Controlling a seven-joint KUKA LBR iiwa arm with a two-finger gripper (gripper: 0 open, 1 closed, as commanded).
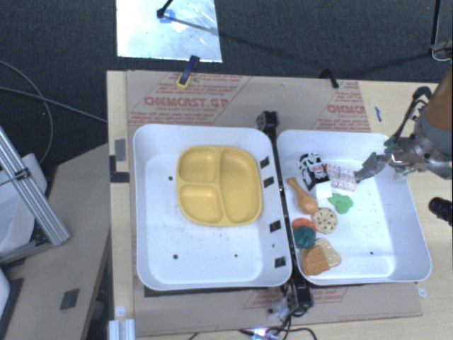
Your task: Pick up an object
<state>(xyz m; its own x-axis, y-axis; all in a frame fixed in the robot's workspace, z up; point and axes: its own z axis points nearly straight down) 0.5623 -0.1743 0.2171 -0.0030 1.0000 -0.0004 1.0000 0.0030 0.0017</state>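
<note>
Item: gripper, state of grasp cannot be told, poised over right bin just beside pink-patterned packet, with 7 or so toys crowded beyond it; risk: descent nudges neighbours or pinches 2 at once, spoiling the pick

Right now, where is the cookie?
The cookie lies in the right bin, near its left wall, below the green piece and above the toast.

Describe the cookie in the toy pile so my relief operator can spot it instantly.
Look in the right bin, at the toy cluster along its left wall. The cookie is the round tan disc with dark specks, below the green piece and above the toast slice.
</note>
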